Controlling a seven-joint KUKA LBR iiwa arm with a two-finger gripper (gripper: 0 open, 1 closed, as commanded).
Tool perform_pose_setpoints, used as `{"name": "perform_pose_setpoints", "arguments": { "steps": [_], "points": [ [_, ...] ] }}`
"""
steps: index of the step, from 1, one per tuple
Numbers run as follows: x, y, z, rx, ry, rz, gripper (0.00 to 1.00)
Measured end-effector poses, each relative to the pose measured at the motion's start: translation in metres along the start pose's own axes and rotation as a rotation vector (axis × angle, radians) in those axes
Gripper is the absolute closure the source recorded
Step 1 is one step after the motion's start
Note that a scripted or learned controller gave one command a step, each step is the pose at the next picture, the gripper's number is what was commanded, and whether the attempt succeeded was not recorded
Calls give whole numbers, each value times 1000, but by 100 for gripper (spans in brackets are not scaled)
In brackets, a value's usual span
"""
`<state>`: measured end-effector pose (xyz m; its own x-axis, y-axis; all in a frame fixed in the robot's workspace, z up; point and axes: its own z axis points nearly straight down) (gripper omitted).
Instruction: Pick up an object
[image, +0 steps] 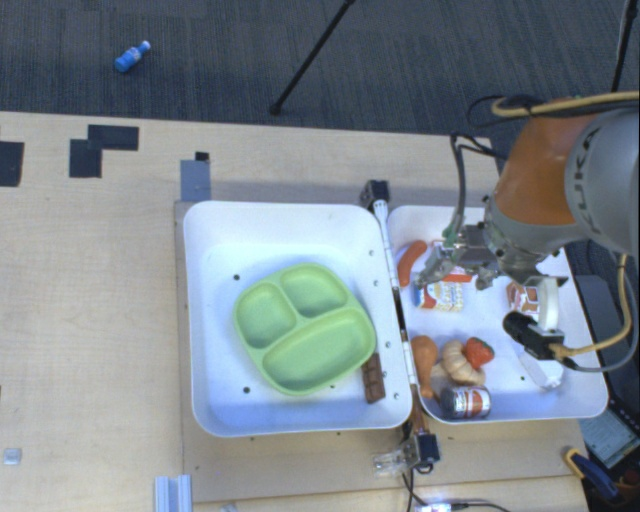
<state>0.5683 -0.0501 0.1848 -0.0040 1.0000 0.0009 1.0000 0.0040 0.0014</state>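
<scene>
Nearest my camera, at the front lip of the pale wooden surface (90, 330), I see a small black-and-clear clip with wires (412, 452) between the two bins. Working left to right from there: the left white bin (205, 300) holds a green three-section plastic plate (305, 328) with a dark brown bar (373, 380) lying just off its right edge. Across the divider, the right white bin (590, 400) carries a red-orange sausage-shaped toy (410, 262) at the back, an orange carrot-like piece (426, 360), a tan lumpy piece (459, 362), a small red piece (480, 351) and a dark printed can (463, 403) on its side at the front.

The claw (447, 265) hangs low over the back half of that bin, and I cannot tell whether its fingers are spread or pressed together. Just beneath it, slightly toward the front, sits a white packet with red and blue print (445, 295); that is the thing I judge nearest for a pick. Its long axis runs roughly left to right across the bin. The sausage toy lies just to the claw's left, running front to back, so I would expect a short drop rather than a sideways reach.
</scene>
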Motion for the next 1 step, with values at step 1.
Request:
{"name": "perform_pose_setpoints", "arguments": {
  "steps": [1],
  "points": [
    [-53, 20, -112, -4, -2, 1, 0]
  ]
}}
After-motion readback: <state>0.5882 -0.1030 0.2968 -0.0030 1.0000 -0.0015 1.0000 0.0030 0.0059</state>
